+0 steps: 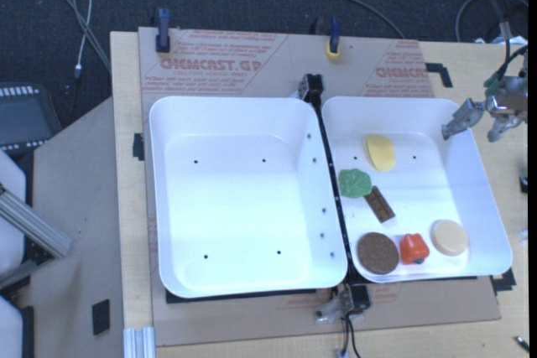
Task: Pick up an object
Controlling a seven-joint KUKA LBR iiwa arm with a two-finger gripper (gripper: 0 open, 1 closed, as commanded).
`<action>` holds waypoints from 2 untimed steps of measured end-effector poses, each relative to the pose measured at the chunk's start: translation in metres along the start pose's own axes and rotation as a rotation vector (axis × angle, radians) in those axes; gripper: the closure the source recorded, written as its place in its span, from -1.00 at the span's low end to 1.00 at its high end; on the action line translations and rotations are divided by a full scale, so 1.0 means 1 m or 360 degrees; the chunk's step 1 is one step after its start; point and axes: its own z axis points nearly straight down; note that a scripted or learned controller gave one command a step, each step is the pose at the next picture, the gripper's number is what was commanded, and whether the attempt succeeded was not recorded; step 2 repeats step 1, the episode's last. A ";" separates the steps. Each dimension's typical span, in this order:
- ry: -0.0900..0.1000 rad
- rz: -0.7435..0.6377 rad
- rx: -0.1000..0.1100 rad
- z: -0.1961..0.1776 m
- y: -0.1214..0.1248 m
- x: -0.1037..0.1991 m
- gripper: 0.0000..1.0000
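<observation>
A robot gripper (477, 118) hangs over the far right corner of the right-hand white bin (478, 172) on the counter (126, 180), its two fingers spread apart with nothing between them. The fingertips sit near the bin's upper right rim, well apart from every object below.

Six small pieces lie in that bin: a yellow wedge-shaped piece (380, 153) toward the far middle, a green leafy lump (355, 183) near the dividing wall, a dark brown bar (379, 204) lying at a slant just beside it, and along the near edge a brown disc (377, 252), a small red-orange object (413, 247) and a pale cream round (449, 237). The red-orange object sits between the disc and the cream round, close enough that contact cannot be ruled out. The left-hand white bin (168, 180) lies alongside.

The pick appears to be at its approach stage, with no object chosen by contact yet. The next move would seem to call for the gripper to travel inward over the bin, settle above one piece and descend with its fingers either side of it. The yellow wedge looks the closest and stands clear of its neighbours; the trio along the near edge looks crowded, and fingers going down there could strike an adjacent piece
</observation>
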 end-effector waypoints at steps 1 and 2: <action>0.0007 0.0000 0.0023 0.159 -0.056 0.030 -1.00; 0.0007 0.0000 0.0023 0.159 -0.056 0.030 -1.00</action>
